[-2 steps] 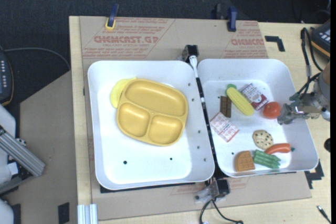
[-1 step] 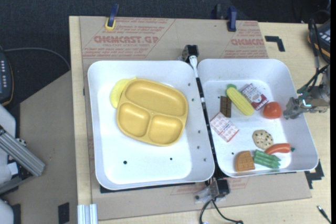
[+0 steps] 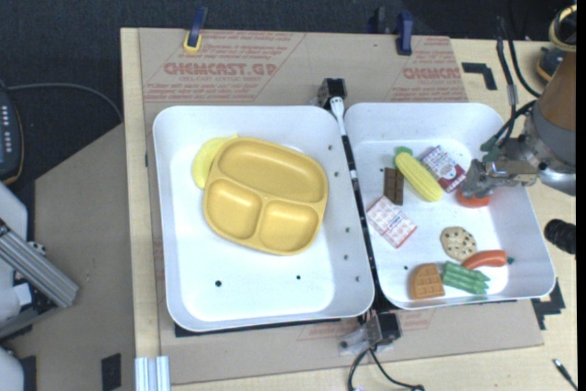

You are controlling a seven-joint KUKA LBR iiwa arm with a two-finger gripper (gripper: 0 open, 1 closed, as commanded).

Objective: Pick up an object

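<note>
Hovering at the right bin (image 3: 525, 224)'s far edge, the gripper (image 3: 482, 181) is being viewed from above a red disc-shaped item (image 3: 473, 198). Whether anything is being held cannot be told. A missed grasp is being risked by the neighbouring corn cob (image 3: 418, 176) and red-white packet (image 3: 442, 165).

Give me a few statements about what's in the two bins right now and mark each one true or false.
1. The yellow divided tray lies in the left bin. True.
2. The corn cob lies in the left bin. False: it is in the right bin.
3. The cookie lies beside the tray. False: it is in the right bin, above the carrot.
4. The arm's gripper is over the right bin. True.
5. The brown bar lies left of the corn cob. True.
</note>
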